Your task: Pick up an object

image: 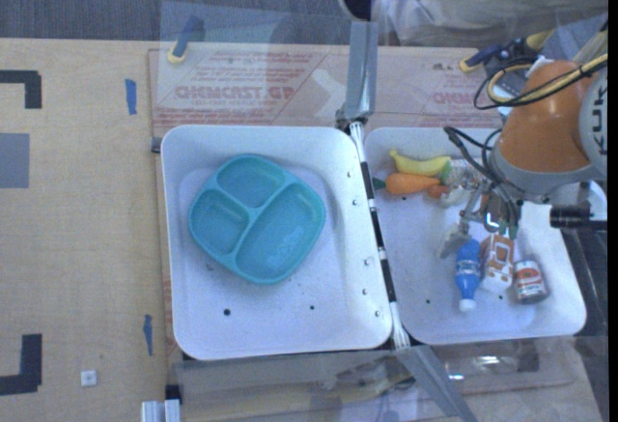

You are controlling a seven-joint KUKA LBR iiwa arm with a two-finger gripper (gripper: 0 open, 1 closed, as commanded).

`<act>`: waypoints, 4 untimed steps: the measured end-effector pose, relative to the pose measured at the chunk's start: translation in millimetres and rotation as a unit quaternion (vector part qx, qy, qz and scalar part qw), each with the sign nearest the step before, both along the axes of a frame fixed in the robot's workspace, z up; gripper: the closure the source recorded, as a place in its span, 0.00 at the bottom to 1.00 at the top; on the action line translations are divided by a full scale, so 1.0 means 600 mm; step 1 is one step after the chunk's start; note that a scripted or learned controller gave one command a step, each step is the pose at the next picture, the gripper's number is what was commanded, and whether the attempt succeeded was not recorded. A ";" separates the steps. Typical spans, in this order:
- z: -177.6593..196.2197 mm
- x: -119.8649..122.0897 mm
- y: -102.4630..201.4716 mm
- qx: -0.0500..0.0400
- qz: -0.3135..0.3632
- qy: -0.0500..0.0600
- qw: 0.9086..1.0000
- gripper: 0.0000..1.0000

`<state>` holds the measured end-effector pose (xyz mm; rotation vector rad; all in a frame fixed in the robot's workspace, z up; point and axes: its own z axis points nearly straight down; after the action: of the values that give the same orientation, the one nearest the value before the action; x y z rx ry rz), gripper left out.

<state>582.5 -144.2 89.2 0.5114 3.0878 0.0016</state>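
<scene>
The right bin (pixel 425 309) holds several small objects. A yellow banana (pixel 421 161) and an orange carrot (pixel 411 183) lie near its far left corner. A blue bottle (pixel 467 273) with a white cap, a white and orange carton (pixel 497 264) and a small can (pixel 528 281) lie together toward its right side. My gripper (pixel 478 235) hangs just above the top of the blue bottle and the carton. Its metal fingers are spread open with nothing between them. The arm's orange band (pixel 541 126) sits above the bin's far right corner.
In the left bin (pixel 193 314) lies a teal divided plate (pixel 257 217). A metal divider post (pixel 361 63) rises at the far end between the bins. Cables (pixel 502 82) trail beside the arm at the upper right.
</scene>
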 end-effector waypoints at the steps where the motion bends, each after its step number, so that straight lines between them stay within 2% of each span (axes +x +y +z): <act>1: 0.001 0.109 -0.030 0.003 -0.192 0.034 0.981 0.00; 2: 0.000 0.024 -0.032 0.001 -0.084 0.000 0.996 0.00; 3: 0.000 -0.014 -0.071 0.002 -0.266 0.001 0.964 0.00; 4: 0.001 -0.121 -0.015 0.002 -0.219 0.000 0.976 0.00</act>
<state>509.7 -153.3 89.5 1.1772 2.9014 0.0045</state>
